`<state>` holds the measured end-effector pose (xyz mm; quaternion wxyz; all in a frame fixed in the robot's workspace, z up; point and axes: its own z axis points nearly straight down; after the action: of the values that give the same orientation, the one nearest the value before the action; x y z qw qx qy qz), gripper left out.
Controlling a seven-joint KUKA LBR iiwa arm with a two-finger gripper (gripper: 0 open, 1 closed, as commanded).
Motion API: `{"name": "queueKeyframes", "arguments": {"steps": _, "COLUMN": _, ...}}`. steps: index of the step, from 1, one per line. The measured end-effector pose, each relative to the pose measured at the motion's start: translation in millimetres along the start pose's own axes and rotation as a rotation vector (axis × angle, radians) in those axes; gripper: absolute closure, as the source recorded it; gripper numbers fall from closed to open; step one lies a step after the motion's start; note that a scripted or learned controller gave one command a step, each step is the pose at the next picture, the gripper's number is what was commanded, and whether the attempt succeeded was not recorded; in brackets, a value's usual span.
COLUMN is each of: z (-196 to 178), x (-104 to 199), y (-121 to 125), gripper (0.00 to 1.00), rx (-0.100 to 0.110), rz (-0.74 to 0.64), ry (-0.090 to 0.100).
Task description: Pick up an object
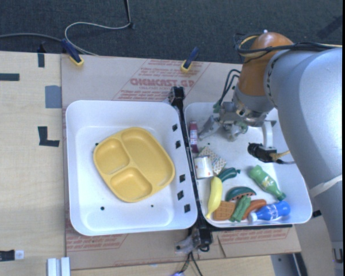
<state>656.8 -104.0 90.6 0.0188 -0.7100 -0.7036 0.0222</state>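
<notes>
My gripper (220, 131) hangs over the upper part of the right bin (299, 180), its fingers spread open with only bare white floor between them. Just left of it, a narrow dark red item (194, 135) lies along the bin's left wall. Below the gripper sit a small silver can (203, 167) and a speckled packet (217, 162). Further toward the front lie a yellow banana (214, 195), a green bottle (265, 181) and a blue bottle (272, 211).
The left bin (83, 211) holds a yellow divided plate (134, 163). A dark green piece (227, 174), another green piece (240, 193) and orange-brown toy food (223, 212) crowd the right bin's front. The grey arm covers the right side.
</notes>
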Motion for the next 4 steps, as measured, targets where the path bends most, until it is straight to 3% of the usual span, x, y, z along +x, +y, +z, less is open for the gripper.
{"name": "queueKeyframes", "arguments": {"steps": 1, "z": 5.6, "x": 2.8, "y": -14.0, "gripper": 0.00, "rx": -0.058, "rz": -0.006, "ry": -0.005}}
{"name": "queueKeyframes", "arguments": {"steps": 2, "z": -3.8, "x": 5.3, "y": -14.2, "gripper": 1.00, "rx": -0.058, "rz": -0.008, "ry": -0.001}}
{"name": "queueKeyframes", "arguments": {"steps": 3, "z": -3.6, "x": 5.2, "y": -14.2, "gripper": 0.00, "rx": -0.058, "rz": -0.008, "ry": -0.001}}
{"name": "queueKeyframes", "arguments": {"steps": 4, "z": 6.7, "x": 4.6, "y": -35.8, "gripper": 0.00, "rx": -0.062, "rz": -0.009, "ry": 0.000}}
